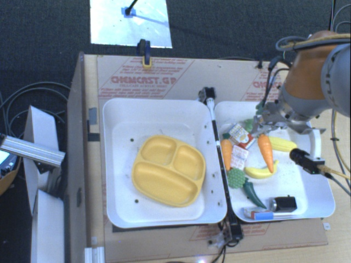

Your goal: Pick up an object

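Closest to the lens, a black clamp (pixel 233 232) sits at the front edge of the bench, where the two bins meet.

Farthest left, the left bin (pixel 112 163) holds one thing: a yellow tray (pixel 167 170) with three compartments, lying flat near its middle.

Past the divider, the right bin (pixel 324 203) is crowded. A small carrot (pixel 226 153) lies along the divider wall. Just beside it are two white packets with red print, one (pixel 239 135) above the other (pixel 239 158). Below them lie a green broccoli piece (pixel 236 177) and a dark green pepper (pixel 252 192). A white, blue and red flat pack (pixel 263 215) and a black block (pixel 285 204) lie at the front wall.

The thing nearest me is the large carrot (pixel 265 151). It is bright orange, smooth and tapered, and it lies roughly lengthwise in the bin with its narrow tip pointing to the front. A yellow banana (pixel 260 172) curves under that tip, and a yellow corn cob (pixel 282 144) lies just to the right of the carrot.

My gripper (pixel 267 123) hangs over the far part of the right bin, just behind the carrot's thick end and beside a small green piece (pixel 249 125). I cannot tell whether it is released or clenched, and nothing shows in its grasp. The carrot lies in the bin.
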### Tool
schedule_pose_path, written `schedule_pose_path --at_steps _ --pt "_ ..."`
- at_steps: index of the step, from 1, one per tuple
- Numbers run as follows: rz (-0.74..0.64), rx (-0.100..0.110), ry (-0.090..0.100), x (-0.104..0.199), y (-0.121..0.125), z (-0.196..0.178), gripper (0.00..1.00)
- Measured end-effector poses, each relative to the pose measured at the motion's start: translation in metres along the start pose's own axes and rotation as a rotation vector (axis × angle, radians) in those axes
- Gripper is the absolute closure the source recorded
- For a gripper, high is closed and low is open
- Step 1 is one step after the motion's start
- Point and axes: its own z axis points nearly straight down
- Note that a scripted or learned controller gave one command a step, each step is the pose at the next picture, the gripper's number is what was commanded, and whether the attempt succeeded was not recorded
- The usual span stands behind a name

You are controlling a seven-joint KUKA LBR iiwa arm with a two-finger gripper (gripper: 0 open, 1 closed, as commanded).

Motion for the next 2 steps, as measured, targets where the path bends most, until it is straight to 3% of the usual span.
schedule_pose_path --at_steps 1,2 --pt "-0.003 0.003 0.004 0.080 -0.042 -0.030 1.00" --pt "0.003 0.001 0.001 0.095 -0.036 -0.033 1.00"
